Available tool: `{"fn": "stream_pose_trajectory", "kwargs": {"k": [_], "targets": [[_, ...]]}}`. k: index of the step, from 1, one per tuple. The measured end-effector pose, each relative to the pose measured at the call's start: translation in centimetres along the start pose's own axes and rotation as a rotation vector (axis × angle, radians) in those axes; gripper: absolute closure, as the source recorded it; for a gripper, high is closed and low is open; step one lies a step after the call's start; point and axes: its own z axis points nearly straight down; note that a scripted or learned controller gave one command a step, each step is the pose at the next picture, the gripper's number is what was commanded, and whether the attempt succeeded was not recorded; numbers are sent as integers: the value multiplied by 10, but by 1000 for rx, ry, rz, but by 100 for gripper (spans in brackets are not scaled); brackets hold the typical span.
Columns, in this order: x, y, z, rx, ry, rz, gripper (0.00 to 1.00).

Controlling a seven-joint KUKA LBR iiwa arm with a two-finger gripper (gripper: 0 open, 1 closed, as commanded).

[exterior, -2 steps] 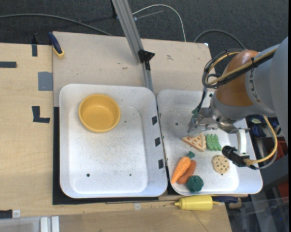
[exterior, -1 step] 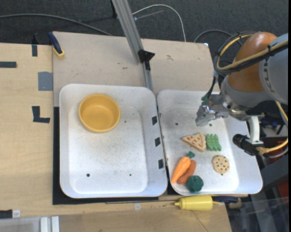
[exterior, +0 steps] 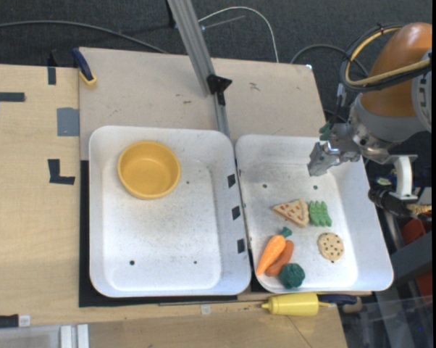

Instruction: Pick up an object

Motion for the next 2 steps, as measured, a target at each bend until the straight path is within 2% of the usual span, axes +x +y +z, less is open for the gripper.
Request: {"fn": "stream_pose_trajectory", "kwargs": {"k": [1, 2], "targets": [[0, 0, -8, 5, 2, 0, 100], [57, 22, -10, 5, 3, -7, 100]]}}
